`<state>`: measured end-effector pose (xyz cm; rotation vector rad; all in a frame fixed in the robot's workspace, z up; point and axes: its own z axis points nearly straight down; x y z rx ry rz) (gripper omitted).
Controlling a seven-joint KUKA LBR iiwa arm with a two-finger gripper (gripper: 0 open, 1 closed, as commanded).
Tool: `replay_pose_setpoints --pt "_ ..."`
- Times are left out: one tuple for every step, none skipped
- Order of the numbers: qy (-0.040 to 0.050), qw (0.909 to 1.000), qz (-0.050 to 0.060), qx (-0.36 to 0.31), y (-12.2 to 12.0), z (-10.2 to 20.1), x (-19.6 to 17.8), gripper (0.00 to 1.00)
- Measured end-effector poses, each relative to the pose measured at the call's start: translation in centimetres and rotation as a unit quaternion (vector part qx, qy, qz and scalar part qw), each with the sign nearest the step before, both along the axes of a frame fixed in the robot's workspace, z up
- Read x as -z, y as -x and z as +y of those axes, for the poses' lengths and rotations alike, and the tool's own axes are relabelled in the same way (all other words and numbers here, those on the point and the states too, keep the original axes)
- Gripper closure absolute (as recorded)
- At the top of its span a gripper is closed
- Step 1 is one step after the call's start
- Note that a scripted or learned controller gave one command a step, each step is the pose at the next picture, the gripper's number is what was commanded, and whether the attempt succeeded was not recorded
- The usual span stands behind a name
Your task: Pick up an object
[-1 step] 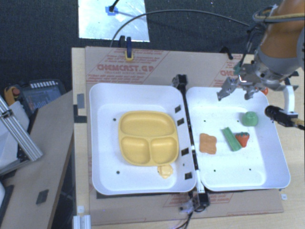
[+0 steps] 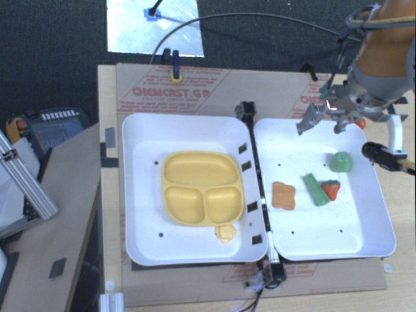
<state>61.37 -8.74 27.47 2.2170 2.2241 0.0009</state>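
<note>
Grey metal fingers of the gripper [image 2: 325, 119] stand spread apart above the far edge of the right bin [image 2: 370, 242], with nothing between them, so we judge that the task is at its approach step and no object is chosen for sure. All the loose pieces lie nearer to the camera than the fingers. The closest is a round green piece [image 2: 340, 162], smooth and a little domed, just beyond the right fingertip. Further on we see a long green block [image 2: 315, 189] lying at a slant, touching a small red piece with a green top [image 2: 332, 190], and apart from them, on the left finger's side, a flat orange piece [image 2: 283, 195] with soft rounded corners. They look like matte toy plastic. For the next move we think the fingers must come down around one piece; the green block and its red neighbour leave little room. In the left bin [image 2: 140, 174] rests a yellow divided tray [image 2: 199, 187] and a small pale yellow piece [image 2: 225, 233] at its near edge.
</note>
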Motion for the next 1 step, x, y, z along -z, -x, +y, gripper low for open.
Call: replay_pose_setpoints --pt "0.0 1.0 0.001 0.001 -0.3 -0.86 5.67 0.0"
